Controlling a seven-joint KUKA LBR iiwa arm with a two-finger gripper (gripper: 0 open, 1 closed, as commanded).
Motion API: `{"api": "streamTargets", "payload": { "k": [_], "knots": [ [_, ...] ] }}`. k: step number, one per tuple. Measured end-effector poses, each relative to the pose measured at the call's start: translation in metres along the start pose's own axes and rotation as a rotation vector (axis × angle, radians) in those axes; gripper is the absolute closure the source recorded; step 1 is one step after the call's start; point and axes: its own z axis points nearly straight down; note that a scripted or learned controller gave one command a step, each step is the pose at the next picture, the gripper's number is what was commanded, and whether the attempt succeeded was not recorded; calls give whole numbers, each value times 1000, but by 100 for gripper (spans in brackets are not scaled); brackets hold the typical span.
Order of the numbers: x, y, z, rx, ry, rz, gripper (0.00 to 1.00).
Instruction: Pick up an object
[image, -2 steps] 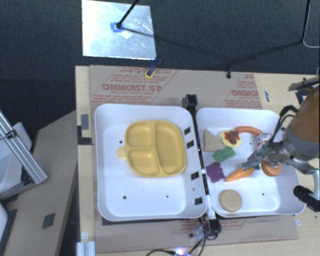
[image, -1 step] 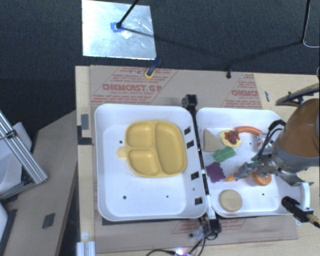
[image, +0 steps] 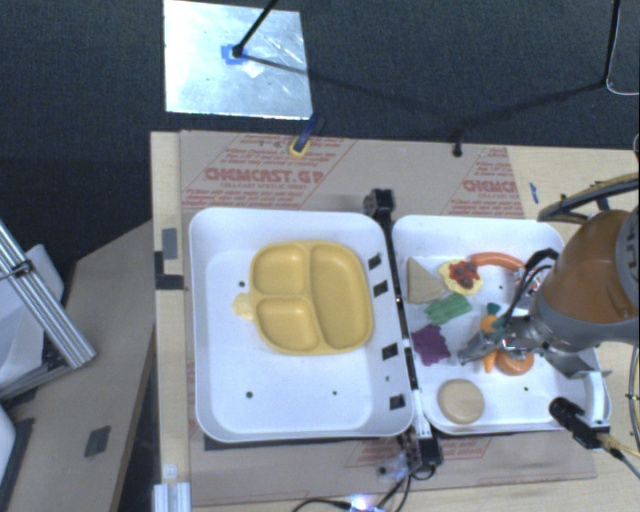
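A: Where is the tool (image: 478, 347) right now?

B: Low inside the right bin (image: 440, 226), reaching in from the arm (image: 590, 290) at that bin's outer side. Its metal tip sits just right of the purple toy (image: 431, 344) and just left of an orange piece (image: 514, 363).

A: Is it gripping anything?

B: I cannot tell; the tip is small and cluttered, and nothing shows plainly between the fingers.

A: What else lies in the right bin?

B: A tan wedge (image: 424, 281) near its upper left corner, a red and yellow toy (image: 463, 274) beside that, an orange curved sausage shape (image: 496, 261) along the top, a green block (image: 447, 308) just above the purple toy, and a round beige disc (image: 461, 401) near the bottom edge, below the tool.

A: And the left bin (image: 225, 400)?

B: It touches the right bin's left wall and holds a yellow divided plate (image: 304, 297) with three compartments. Both bins rest on cardboard on the worktop (image: 100, 330)
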Motion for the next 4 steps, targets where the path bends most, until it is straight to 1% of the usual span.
{"api": "streamTargets", "payload": {
  "k": [1,2,3,4],
  "knots": [
    [-6,3,-12,-15,-16,4,100],
    [-5,5,-54,2,-3,-2,100],
    [-6,9,-117,1,-4,-3,100],
    [-6,10,-136,1,-4,-3,100]
  ]
}}
